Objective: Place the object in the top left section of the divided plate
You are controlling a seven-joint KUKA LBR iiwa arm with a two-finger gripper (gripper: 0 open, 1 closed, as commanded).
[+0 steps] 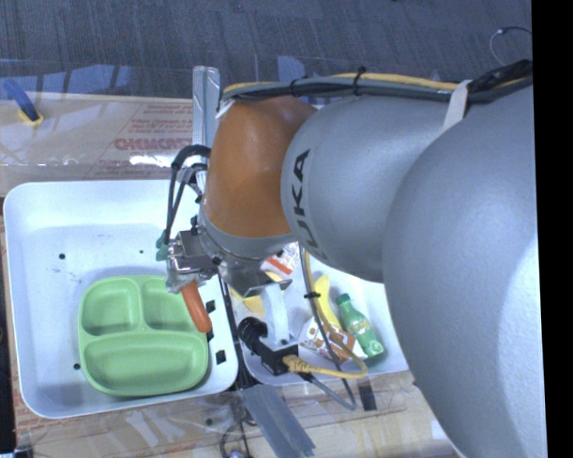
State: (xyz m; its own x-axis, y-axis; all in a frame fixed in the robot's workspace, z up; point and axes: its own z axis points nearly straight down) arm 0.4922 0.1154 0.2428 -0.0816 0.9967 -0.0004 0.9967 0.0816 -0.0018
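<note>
plate: green divided plate (140, 336) sits in the left bin (42, 222)
carrot: orange carrot (195, 308) over plate's right edge, probably mid-delivery
gripper (187, 274): grip on carrot? honestly can't tell

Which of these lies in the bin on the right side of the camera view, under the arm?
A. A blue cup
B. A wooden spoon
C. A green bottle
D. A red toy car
C: a green bottle with a yellow neck lies in the right bin beside some packets, just below the grey arm; none of the other listed items is there.
</note>
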